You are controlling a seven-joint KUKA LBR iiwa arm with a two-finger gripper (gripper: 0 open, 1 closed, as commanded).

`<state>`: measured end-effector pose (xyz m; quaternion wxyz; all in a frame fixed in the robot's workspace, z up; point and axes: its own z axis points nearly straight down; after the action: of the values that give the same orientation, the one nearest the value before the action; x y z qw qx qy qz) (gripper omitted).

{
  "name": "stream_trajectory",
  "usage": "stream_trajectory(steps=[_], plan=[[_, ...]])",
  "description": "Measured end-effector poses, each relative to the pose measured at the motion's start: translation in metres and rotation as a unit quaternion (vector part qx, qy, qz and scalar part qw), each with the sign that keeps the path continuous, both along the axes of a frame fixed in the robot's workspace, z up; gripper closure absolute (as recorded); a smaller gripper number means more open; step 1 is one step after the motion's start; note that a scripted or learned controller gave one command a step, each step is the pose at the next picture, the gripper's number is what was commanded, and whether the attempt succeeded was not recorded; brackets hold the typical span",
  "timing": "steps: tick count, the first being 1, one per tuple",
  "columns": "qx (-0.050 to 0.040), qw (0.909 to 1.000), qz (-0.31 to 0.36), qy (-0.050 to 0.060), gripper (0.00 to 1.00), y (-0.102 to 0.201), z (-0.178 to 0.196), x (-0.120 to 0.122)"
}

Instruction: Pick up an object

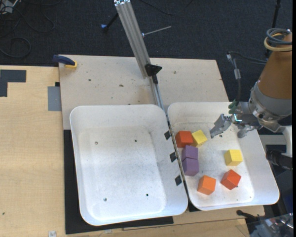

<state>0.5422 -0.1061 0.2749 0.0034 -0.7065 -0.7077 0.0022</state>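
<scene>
The right bin (213,111) holds several small blocks. A red-orange block (184,138) touches a yellow block (199,137) near the bin's left wall, and a purple block (190,160) lies just below them. Another yellow block (233,157) sits mid-bin, with an orange block (206,184) and a red block (230,179) near the front. My gripper (232,128) hangs over the bin's back right part, above and right of the yellow block by the wall. Its fingers are spread open and hold nothing.
The left bin (118,172) sits beside the right one, joined by black clips along the shared wall. A slanted aluminium bar (134,31) rises behind the bins. A blue and yellow clamp (65,61) lies at the bench's back left corner.
</scene>
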Motion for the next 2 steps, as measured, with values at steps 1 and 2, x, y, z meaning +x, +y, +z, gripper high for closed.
stream_trajectory(steps=[1,2], plan=[[-0.0005,1.0,-0.002,-0.002,0.0,-0.002,0.002,0.0],[-0.0001,1.0,-0.003,0.0,0.0,0.005,-0.045,0.003]])
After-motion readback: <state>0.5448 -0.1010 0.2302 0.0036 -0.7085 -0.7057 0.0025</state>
